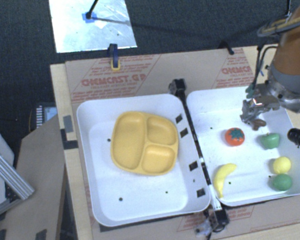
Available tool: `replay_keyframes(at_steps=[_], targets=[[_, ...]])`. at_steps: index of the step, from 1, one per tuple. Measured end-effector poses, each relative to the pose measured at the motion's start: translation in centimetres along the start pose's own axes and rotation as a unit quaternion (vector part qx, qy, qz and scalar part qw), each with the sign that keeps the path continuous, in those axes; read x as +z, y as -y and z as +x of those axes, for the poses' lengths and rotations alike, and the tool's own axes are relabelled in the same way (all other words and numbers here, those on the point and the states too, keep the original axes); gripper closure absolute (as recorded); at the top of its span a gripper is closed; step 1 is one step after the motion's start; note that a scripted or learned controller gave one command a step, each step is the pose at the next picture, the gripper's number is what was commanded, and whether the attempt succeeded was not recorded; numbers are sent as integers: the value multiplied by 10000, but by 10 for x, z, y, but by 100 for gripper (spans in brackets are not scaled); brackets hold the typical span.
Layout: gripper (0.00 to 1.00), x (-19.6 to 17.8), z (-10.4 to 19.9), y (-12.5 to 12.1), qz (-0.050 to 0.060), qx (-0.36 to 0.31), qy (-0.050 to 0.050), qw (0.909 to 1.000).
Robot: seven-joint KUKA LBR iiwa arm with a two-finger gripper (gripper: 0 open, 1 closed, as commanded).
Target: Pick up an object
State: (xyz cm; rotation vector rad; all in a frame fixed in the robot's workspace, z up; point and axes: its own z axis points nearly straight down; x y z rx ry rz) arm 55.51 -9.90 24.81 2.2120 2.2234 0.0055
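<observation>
My gripper (pixel 254 119) hangs over the right bin (pixel 213 103), just up and right of a red tomato-like fruit (pixel 235 136). Nothing shows between its fingers. Right of the tomato lies a green pepper-like fruit (pixel 270 140). Lower down sit a yellow lemon (pixel 281 165) and a green lime (pixel 282 182), one above the other near the bin's right corner. A yellow banana (pixel 223 177) lies at the bin's lower left.
The left bin (pixel 98 167) holds a yellow divided plate (pixel 143 143). A black divider (pixel 192 138) runs between the two bins. The arm's grey and orange body (pixel 295 59) stands over the right bin's far right edge.
</observation>
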Motion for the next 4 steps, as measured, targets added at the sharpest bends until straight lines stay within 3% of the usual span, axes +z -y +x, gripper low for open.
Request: replay_keyframes(at_steps=[1, 4], targets=[[100, -6, 49, -10, 16, -23, -14, 10000], [100, 27, 198, -40, 26, -21, -15, 10000]])
